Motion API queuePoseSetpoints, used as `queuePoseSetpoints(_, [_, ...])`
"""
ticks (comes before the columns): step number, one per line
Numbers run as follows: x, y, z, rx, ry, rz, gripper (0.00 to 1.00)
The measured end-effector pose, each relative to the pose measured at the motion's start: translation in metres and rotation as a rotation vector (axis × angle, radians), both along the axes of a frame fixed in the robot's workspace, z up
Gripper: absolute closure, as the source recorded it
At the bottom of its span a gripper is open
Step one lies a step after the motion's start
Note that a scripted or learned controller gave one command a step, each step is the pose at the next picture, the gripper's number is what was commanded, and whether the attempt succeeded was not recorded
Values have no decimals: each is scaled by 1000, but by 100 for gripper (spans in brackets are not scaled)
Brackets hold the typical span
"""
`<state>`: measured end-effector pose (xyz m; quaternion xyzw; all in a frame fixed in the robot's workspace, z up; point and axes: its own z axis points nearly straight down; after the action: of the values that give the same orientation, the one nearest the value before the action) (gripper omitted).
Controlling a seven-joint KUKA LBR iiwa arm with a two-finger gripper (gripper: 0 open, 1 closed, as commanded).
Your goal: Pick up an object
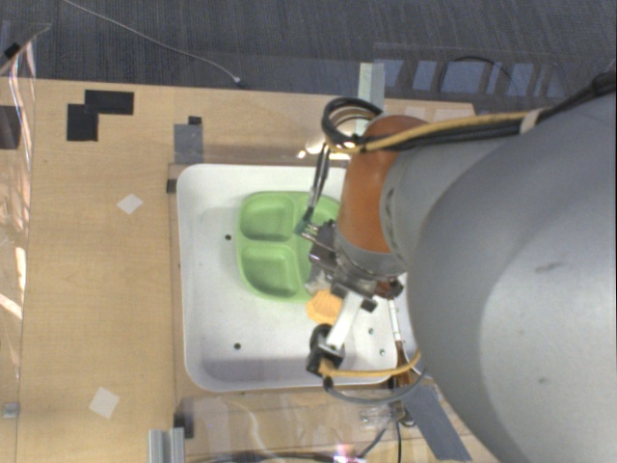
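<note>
Camera view: glossy green two-compartment tray [270, 244].

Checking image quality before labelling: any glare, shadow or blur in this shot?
Camera view: the near grey arm looms large and soft; a bright glint sits at the white bin top rim; soft shadow falls along its lower inside edge; the green tray looks sharp.

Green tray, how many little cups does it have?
2. The green tray in the white bin shows one cup at its far end and one cup nearer the camera. The arm covers its right side, so more may be hidden.
</note>
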<state>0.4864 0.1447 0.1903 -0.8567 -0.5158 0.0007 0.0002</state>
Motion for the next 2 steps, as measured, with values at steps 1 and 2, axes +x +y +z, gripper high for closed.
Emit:
queuePoseSetpoints(1, [0,67,-3,1,0,-223,100])
queuePoseSetpoints(2, [-1,47,-72,-3,3,-600,100])
